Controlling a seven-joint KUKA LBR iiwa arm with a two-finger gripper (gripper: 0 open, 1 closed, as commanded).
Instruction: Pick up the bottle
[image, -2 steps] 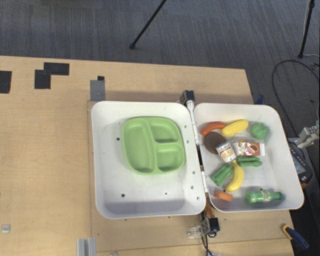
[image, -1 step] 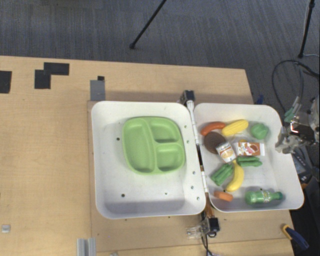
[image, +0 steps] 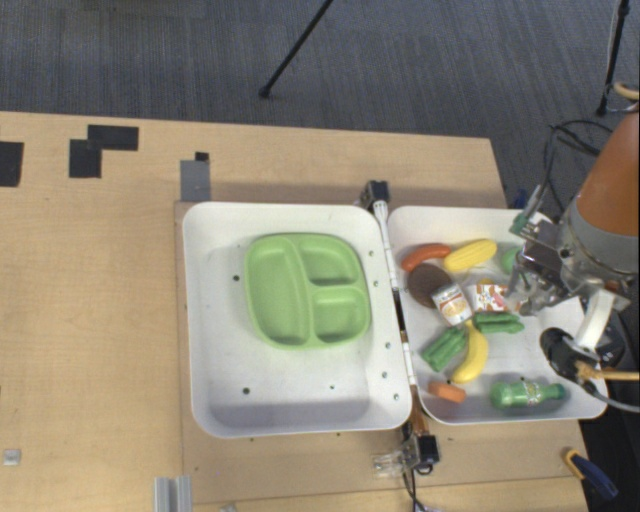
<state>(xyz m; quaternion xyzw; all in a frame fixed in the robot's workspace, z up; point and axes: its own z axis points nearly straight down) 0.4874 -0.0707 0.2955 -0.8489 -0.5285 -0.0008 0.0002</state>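
Camera view: bottle (image: 527, 394) near bin (image: 300, 425) front edge; gripper (image: 528, 288) possibly above.

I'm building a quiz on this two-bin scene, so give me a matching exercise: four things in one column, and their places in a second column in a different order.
Things
1. green divided plate
2. green bottle
3. corn cob
4. gripper

Places
A. lying near the right bin's front edge
B. over the right bin's right part
C. in the middle of the left bin
D. toward the back of the right bin

Pairs: 1-C, 2-A, 3-D, 4-B
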